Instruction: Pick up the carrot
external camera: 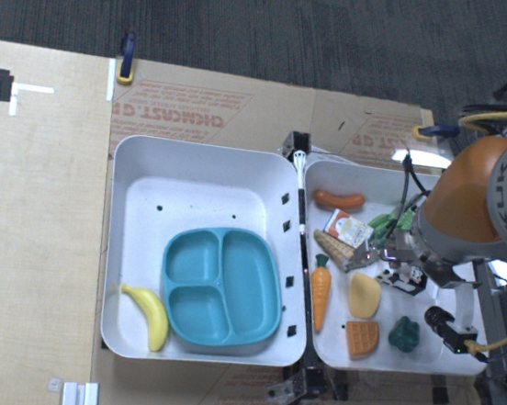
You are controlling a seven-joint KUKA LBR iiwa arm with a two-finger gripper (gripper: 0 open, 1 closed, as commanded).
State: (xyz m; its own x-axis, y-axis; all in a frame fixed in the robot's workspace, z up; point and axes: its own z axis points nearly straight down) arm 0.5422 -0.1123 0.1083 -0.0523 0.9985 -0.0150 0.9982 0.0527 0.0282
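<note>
You're looking at an orange carrot with a green top, a yellow banana, a teal divided plate, a reddish sausage, a dark green piece, both bins white.

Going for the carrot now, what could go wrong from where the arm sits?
The carrot lies tight along the right bin's left wall, so a finger may jam against that wall or push it away. The gripper sits over the clutter by the packet and yellow piece, which it might nudge or grab by mistake.
</note>
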